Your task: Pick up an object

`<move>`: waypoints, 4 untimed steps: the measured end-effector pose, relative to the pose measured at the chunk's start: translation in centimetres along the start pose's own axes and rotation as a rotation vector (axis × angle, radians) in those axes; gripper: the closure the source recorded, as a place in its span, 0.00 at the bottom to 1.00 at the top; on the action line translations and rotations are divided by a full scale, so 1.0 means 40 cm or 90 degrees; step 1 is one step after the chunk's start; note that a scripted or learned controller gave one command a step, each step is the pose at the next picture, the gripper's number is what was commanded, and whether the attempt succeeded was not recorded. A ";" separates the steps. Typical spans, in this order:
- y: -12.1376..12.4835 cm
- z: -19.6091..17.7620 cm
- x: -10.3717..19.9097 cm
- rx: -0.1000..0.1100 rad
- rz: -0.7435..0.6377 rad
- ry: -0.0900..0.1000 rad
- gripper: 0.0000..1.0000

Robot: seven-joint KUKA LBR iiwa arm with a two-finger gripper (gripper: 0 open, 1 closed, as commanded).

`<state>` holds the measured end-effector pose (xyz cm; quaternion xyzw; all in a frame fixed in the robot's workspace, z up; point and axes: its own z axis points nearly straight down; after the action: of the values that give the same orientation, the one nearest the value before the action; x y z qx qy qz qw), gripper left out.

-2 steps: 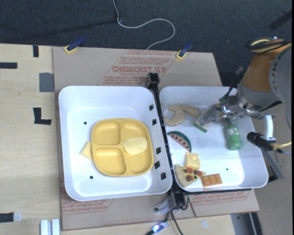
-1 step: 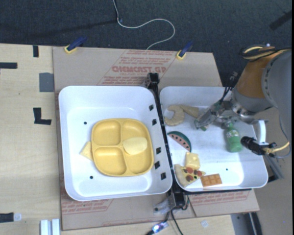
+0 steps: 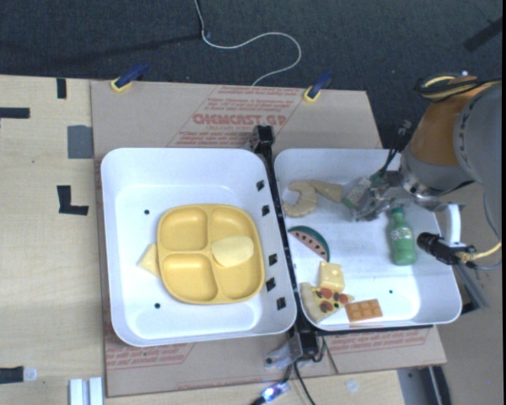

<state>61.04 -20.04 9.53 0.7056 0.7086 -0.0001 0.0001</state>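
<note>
- Brown cardboard (image 3: 236, 116) covers the tabletop (image 3: 34, 226), and two white bins sit on it side by side, with dark carpet behind them at the top.
- Two clips hold the cardboard at its far edge, and a thin white cable (image 3: 244, 40) curls over the carpet.
- The grey arm (image 3: 455, 142) with its orange band comes in from the right and reaches down into the right bin (image 3: 438, 310).
- The pincer (image 3: 367, 199) is low in the far part of that bin, close to a tan curved piece (image 3: 308, 197) and just beside a green bottle (image 3: 400, 239).
- The pincer is dark and blurry, so I cannot tell how it stands or whether it touches anything.
- The green bottle lies in the bin near the arm's wrist.
- Nearer the front of the right bin lie a watermelon slice (image 3: 312, 241), a yellow cheese piece (image 3: 331, 275), a pizza slice (image 3: 320, 300) and an orange waffle (image 3: 364, 310).
- The pizza slice lies right by the bin's left wall, and its toppings are too small to make out.
- The left bin (image 3: 126, 175) holds a yellow tray (image 3: 194, 256) with four parts, and a pale round chip (image 3: 233, 250) lies in it.
- A yellow corner (image 3: 148, 260) peeks out from under the tray's left side; the rest is hidden.
</note>
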 end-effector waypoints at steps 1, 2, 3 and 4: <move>0.004 -0.109 0.015 -0.002 0.001 0.000 1.00; 0.001 -0.216 0.012 -0.002 0.002 0.000 1.00; 0.004 -0.331 0.013 -0.002 0.002 0.000 1.00; -0.010 -0.348 0.138 0.001 -0.001 0.001 1.00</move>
<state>60.60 -14.54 23.47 0.7051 0.7091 0.0001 -0.0009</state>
